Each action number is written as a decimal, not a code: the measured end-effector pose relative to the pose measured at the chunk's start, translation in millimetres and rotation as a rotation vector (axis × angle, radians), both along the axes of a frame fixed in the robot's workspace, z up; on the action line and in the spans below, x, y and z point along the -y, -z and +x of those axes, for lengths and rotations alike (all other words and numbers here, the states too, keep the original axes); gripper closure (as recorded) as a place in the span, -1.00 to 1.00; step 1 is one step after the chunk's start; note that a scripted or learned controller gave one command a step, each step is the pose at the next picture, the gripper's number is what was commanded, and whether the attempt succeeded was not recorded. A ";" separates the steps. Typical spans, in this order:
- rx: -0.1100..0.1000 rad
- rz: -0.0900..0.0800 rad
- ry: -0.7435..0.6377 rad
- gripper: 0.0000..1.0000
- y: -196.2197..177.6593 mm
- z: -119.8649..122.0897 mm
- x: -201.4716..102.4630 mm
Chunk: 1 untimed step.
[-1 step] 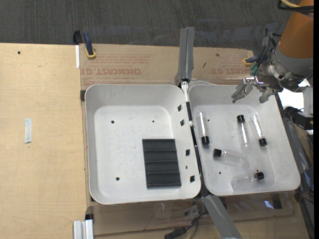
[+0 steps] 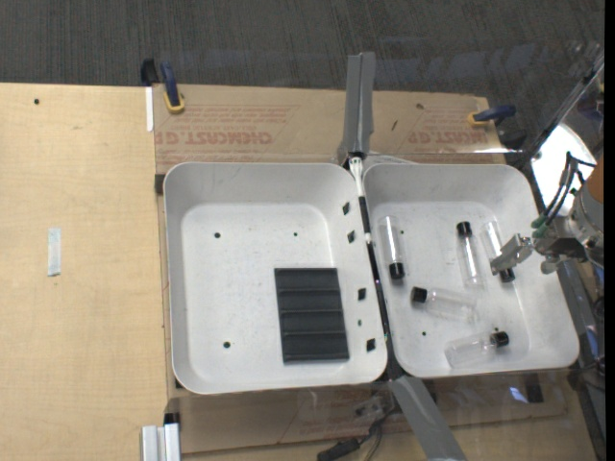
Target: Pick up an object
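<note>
**Gripper at right bin's edge, nothing picked yet**

Two white bins side by side. Left bin (image 2: 192,257) has one black ribbed block (image 2: 311,314) lying flat, near its inner wall. Right bin (image 2: 432,185) holds several clear vials with black caps: one upright-lying along the left side (image 2: 392,248), one in the middle (image 2: 467,253), one near the gripper (image 2: 499,253), one tilted low centre (image 2: 440,301), one near the front wall (image 2: 476,347). All lie flat on the floor, none touching the others as far as I can tell.

Gripper (image 2: 511,255) comes in from the right over the right bin's right side, just beside the vial with its cap near the metal tip. Can't tell whether it is spread or closed; the tip is small and cluttered against the bin. No vial visibly between it, so no hold claimed.

Likely step: approach to a vial, grasp not made.

Risks, my judgement:
- Vials are round and smooth, so they may roll away if nudged off-centre.
- Clear glass or plastic on white is low contrast, easy to misplace the grasp.
- Target sits close to the right wall; the tool could clip the rim or pin the vial against it.
- Pinching at the cap end may tip it out on lift.
</note>
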State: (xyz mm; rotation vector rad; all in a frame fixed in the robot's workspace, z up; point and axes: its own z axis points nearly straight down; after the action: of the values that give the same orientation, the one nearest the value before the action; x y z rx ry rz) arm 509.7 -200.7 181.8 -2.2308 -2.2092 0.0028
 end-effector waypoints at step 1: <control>0.002 0.000 -0.077 -1.00 66.3 48.1 0.8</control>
State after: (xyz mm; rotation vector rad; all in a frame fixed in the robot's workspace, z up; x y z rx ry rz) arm 557.7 -201.6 115.5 -2.1448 -2.2951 0.0010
